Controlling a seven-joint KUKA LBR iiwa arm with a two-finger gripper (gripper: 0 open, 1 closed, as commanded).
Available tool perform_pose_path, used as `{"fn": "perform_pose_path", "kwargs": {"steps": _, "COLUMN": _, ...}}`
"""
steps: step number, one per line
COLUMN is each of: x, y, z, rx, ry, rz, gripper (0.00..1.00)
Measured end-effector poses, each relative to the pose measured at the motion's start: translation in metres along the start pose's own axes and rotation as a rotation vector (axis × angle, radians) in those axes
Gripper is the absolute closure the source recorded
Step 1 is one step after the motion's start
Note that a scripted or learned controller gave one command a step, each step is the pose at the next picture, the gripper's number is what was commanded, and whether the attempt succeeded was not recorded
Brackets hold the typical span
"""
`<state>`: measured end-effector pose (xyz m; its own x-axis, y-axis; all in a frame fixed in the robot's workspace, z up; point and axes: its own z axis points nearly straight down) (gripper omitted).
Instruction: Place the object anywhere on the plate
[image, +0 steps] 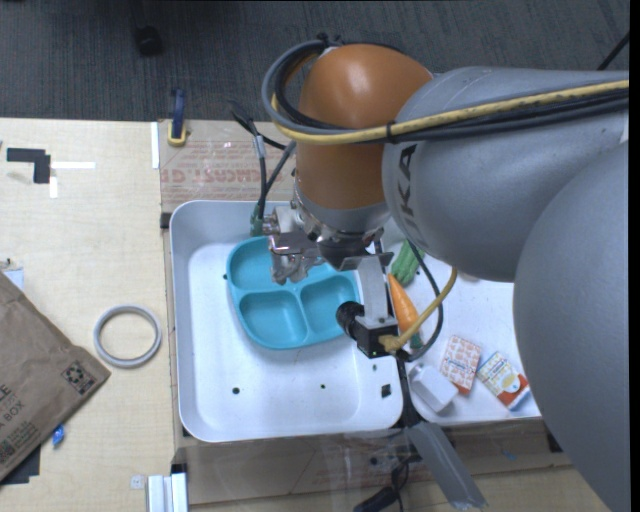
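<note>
Grey arm (520, 170) overhead, jaws (290, 262) state unclear above blue plate (285, 305), white bin (270, 390), wooden bench (80, 240), dark carpet (100, 60)

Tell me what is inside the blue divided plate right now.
The two front compartments of the blue plate look bare. The gripper hangs over the back compartment and, with the arm, covers part of it, so whatever lies beneath is hidden.

Bench (80, 230) is carrying white bin (200, 400), tape ring (127, 333) lying w/ cardboard box (35, 385) at left edge, black marker (30, 160) sitting up top.
</note>
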<state>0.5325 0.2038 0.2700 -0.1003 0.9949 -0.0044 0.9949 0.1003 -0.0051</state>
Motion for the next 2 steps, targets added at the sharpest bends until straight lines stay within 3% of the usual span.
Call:
{"fn": "perform_pose_path", "kwargs": {"steps": 1, "x": -0.003, "y": 0.114, "z": 0.078, "rx": 0.0, "ry": 0.0, "rz": 0.06, "gripper": 1.0}}
{"fn": "perform_pose_path", "kwargs": {"steps": 2, "x": -0.07, "y": 0.12, "z": 0.133, "rx": 0.002, "ry": 0.001, "rz": 0.027, "gripper": 1.0}}
